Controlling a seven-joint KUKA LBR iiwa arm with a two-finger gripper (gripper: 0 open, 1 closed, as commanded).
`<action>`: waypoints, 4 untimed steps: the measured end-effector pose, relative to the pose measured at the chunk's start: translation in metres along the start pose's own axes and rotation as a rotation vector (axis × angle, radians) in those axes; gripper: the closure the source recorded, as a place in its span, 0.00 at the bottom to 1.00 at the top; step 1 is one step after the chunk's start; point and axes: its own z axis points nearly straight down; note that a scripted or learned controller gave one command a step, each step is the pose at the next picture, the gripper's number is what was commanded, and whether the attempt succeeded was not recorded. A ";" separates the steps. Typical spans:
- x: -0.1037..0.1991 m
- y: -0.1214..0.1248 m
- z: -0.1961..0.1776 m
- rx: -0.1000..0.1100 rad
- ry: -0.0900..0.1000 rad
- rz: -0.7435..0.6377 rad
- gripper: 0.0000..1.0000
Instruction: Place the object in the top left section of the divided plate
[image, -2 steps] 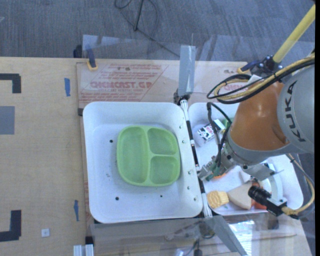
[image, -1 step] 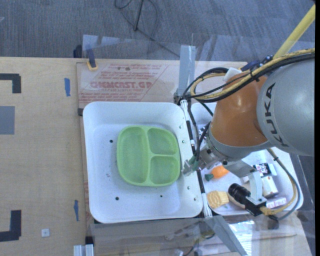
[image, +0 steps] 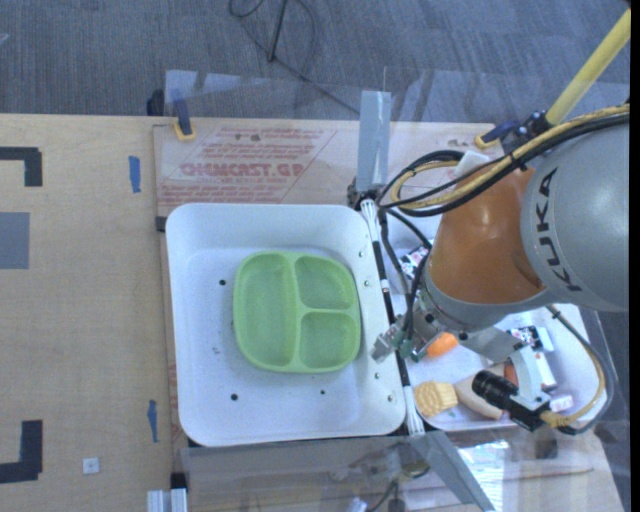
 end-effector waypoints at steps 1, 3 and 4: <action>-0.016 -0.010 -0.031 -0.004 -0.003 -0.022 1.00; -0.064 -0.042 -0.048 -0.004 -0.005 -0.030 1.00; -0.022 0.018 -0.035 -0.004 -0.004 0.065 1.00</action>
